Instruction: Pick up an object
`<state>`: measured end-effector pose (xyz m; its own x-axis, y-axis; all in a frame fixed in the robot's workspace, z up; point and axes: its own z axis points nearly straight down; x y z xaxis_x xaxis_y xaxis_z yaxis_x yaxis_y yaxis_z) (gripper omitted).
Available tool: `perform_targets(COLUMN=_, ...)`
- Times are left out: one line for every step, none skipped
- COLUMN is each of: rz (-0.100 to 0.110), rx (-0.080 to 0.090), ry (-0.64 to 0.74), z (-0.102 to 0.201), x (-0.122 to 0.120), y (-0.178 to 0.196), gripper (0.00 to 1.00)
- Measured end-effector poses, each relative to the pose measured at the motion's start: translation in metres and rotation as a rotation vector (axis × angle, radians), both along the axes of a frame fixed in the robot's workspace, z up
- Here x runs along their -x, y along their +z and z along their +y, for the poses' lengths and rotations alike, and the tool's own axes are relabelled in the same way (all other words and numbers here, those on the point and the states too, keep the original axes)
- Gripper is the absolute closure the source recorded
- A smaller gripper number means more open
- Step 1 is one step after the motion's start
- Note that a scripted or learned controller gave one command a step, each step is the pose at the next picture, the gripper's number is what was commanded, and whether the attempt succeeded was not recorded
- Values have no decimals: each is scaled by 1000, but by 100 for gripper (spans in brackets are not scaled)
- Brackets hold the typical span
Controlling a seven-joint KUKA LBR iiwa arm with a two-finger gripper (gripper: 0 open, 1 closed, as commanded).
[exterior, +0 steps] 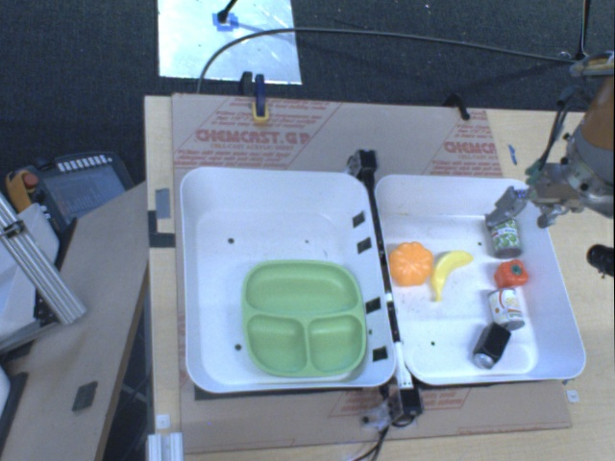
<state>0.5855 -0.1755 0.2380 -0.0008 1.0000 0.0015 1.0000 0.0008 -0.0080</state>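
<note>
gripper (527, 203) fingers spread above grey can (504, 237) | tomato (512, 275), banana (449, 269), orange (411, 263) nearby

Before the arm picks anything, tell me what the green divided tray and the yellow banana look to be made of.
Green three-compartment tray: probably moulded plastic, matte; its colour is uniform, its edges rounded and its dividers formed in one piece.
Yellow banana: likely a plastic toy; its colour is flat and even with a smooth surface, though real fruit cannot be ruled out at this size.

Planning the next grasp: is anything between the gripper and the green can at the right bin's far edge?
Nothing visible: the gripper hangs just above the green can. The tomato lies nearer the camera, off the path.
</note>
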Motion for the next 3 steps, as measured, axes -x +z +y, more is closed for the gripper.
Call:
perform_targets(rz=-10, rx=2, ry=2, z=0, x=-2, y=5, gripper=0)
perform_targets(rz=-7, rx=2, ry=1, z=3, x=-3, y=-36, gripper=0)
perform_targets(rz=-5, rx=1, ry=4, z=7, x=-12, y=-88, gripper=0)
